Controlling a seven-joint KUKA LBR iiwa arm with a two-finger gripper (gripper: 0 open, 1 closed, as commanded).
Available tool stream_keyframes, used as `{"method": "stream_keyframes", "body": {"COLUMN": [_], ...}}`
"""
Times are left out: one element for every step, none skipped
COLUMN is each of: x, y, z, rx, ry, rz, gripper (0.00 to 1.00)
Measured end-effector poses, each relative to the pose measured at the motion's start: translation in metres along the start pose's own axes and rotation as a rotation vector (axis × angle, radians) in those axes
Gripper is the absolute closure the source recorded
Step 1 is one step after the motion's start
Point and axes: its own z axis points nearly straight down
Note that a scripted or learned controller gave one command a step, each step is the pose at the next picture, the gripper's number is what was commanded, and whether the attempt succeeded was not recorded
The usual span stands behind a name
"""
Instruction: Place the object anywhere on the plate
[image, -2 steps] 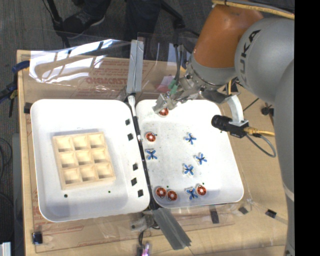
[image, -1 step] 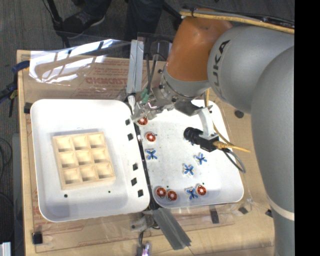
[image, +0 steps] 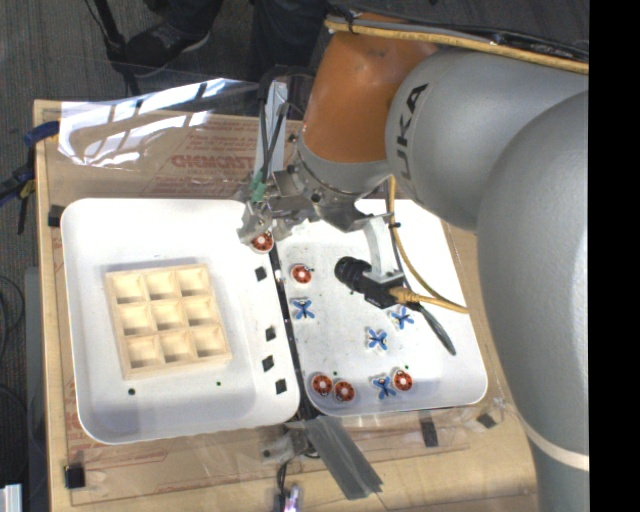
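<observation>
While gripper (image: 262, 232) hangs at the bins' divider, red ring (image: 262, 242) at its tip | grip: cannot tell | step: carry | next: left to grid plate (image: 167, 315)

I see the bench (image: 150, 470) as a pale wooden top with brown printed cardboard (image: 200, 155) laid over it. Beyond the bench's far edge the floor (image: 60, 50) is dark grey carpet, with black cables (image: 105, 25) trailing across it. A sheet of clear plastic film (image: 140, 115) lies at the bench's far left corner, catching bright glare from overhead light. Off the bench's left edge, more dark cables (image: 15, 185) hang.
</observation>
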Motion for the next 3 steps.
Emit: {"method": "stream_keyframes", "body": {"x": [0.053,0.078,0.006], "y": [0.006,-0.014,0.019], "z": [0.005,0.066,0.088], "rx": [0.002,0.004,0.003], "ry": [0.000,0.000,0.000], "rz": [0.022,0.048,-0.025], "gripper": [1.00,1.00,1.00]}}
